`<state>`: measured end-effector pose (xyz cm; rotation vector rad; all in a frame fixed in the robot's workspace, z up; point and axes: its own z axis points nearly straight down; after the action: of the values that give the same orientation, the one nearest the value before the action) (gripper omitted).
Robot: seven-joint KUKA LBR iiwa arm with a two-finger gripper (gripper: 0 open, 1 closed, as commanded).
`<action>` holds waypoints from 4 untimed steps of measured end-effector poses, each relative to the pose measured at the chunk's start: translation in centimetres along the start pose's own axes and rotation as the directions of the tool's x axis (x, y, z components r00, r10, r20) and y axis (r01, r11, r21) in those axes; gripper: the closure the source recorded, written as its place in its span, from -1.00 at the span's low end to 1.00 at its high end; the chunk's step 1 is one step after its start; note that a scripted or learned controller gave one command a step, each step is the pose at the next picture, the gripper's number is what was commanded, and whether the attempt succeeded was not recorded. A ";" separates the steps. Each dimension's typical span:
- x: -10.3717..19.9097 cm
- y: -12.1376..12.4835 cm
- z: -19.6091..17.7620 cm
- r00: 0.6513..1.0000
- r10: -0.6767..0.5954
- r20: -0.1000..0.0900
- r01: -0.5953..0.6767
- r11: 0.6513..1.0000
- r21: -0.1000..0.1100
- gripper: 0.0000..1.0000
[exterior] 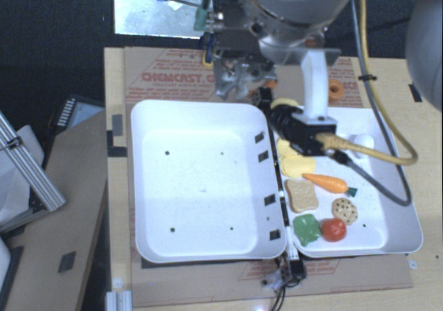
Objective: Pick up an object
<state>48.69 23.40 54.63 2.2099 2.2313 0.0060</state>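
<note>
The gripper (239, 84) hangs over the 12 o'clock rim of the left bin (201, 185), near the corner it shares with the right bin (377, 212). Whether it is set wide or narrow cannot be told from this slant, and nothing shows in its grasp. The left bin's smooth, glossy white floor lies open from wall to wall, marked by a few dark specks, with rounded corners and a low raised lip. Black clips (270, 199) line the shared edge at its 3 o'clock side. The things to pick crowd the right bin from 9 to 6 o'clock. A tapered orange carrot (325, 182) lies just beside a tan square bread slice (302, 195). Below them sit a round speckled cookie (344, 210), a shiny red tomato (333, 229) and a lumpy green piece (306, 228). A soft-edged pale yellow piece (296, 163) sits at 9 o'clock against the wall. That bin's 3 to 5 o'clock floor is open white plastic. A small orange ring (336, 89) rests at its 12 o'clock edge. Printed brown cardboard (173, 74) shows beyond both bins' rims.
</note>
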 end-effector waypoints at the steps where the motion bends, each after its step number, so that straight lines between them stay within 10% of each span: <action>1: 0.0 0.0 0.0 1.000 -0.002 0.000 0.002 1.000 0.001 -1.00; 2: 0.0 0.0 -1.1 1.000 -0.004 -0.001 0.004 1.000 -0.002 1.00; 3: 0.0 0.0 -1.1 1.000 -0.006 0.000 0.006 1.000 -0.001 -1.00; 4: 0.0 0.1 -2.2 1.000 -0.008 -0.001 0.008 1.000 -0.003 1.00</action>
<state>48.75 23.38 56.85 2.1998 2.2394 0.0112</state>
